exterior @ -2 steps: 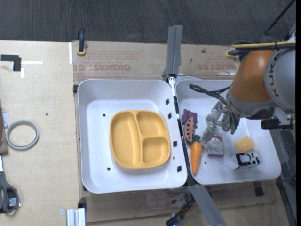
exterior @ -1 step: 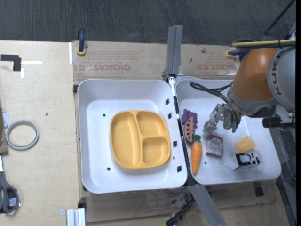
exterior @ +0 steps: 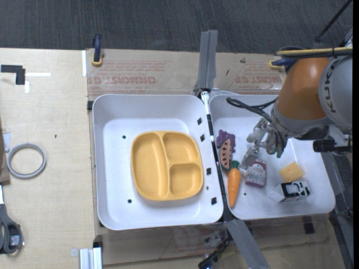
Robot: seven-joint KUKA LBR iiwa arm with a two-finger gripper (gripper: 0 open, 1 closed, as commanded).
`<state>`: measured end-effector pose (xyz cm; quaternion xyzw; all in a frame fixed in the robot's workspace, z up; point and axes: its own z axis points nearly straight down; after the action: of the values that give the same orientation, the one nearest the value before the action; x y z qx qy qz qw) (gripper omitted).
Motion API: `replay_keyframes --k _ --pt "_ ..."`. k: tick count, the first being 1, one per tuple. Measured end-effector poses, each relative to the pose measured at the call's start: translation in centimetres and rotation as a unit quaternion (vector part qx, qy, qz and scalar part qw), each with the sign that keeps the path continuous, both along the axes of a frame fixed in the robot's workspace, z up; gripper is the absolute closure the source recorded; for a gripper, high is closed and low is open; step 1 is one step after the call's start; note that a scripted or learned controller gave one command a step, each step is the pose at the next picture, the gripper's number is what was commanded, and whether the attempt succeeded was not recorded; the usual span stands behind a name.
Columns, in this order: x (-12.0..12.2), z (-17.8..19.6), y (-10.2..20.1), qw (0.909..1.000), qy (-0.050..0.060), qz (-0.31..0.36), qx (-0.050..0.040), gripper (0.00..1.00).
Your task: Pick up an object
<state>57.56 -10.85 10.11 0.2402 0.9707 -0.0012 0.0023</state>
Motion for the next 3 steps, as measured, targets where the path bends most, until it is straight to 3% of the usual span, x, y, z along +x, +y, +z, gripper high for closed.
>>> replay_keyframes --k 1,2,3 --pt "-4.63 -0.93 1.38 0.9876 0.001 -0.157 0.0013 0.00" --pt "-4.55 -0.02 1.37 0.9878 0.001 -0.156 0.0007 1.00" --pt "-4.56 -0.03 1.38 0.9877 0.001 -0.156 0.0006 0.00"
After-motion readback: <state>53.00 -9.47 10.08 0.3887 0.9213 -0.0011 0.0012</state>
